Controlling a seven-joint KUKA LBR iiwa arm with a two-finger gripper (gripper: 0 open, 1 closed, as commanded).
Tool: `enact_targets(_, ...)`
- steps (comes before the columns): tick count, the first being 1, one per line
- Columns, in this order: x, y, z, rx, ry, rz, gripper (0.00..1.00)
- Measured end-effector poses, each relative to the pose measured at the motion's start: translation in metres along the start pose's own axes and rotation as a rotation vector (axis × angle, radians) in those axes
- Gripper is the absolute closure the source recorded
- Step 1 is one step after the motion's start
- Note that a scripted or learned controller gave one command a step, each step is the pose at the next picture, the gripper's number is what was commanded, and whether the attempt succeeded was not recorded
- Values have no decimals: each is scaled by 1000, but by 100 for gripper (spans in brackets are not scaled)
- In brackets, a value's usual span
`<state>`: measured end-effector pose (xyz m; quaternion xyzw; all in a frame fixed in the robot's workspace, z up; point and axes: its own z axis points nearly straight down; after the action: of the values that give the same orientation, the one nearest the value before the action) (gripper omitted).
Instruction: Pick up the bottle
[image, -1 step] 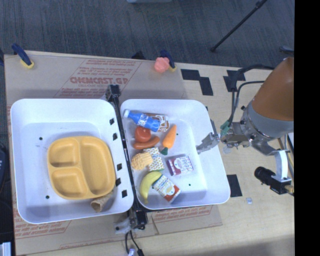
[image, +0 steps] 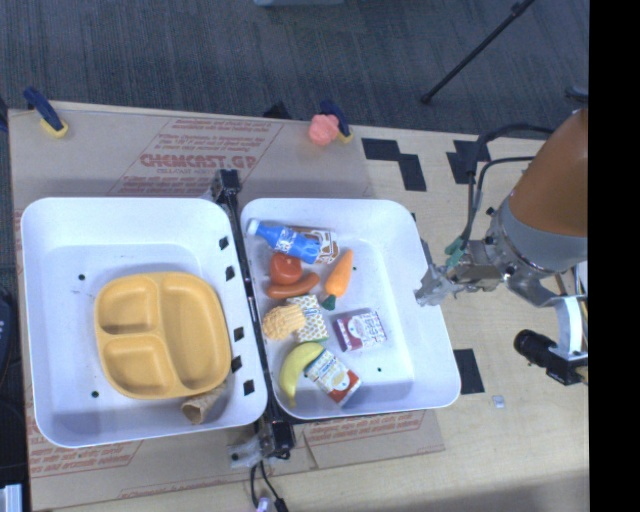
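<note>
The bottle (image: 295, 241) is small, clear with a blue cap and a blue-and-white label. It lies on its side at the back of the right bin (image: 425, 340), cap pointing left. My gripper (image: 437, 287) hangs just outside that bin's right rim, over the bench, well to the right of the bottle and a little nearer the front. Nothing shows in it. The grey arm with its orange band comes in from the right edge.
Around the bottle in the right bin lie a red tomato (image: 285, 268), a carrot (image: 340, 272), corn (image: 285, 320), a banana (image: 293, 366), a small carton (image: 359, 328) and a packet (image: 333, 376). The left bin (image: 50, 240) holds a yellow divided plate (image: 160, 333) and a brown cone (image: 203, 407).
</note>
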<state>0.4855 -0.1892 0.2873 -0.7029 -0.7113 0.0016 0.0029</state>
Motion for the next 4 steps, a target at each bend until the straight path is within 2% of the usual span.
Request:
enact_targets(1,61,-8,35,-2,-1,-255,100)
enact_targets(2,80,-8,53,-2,-2,-463,100)
enact_targets(3,117,-7,67,-2,-2,-653,100)
enact_targets(4,142,-7,-35,-5,-3,-209,100)
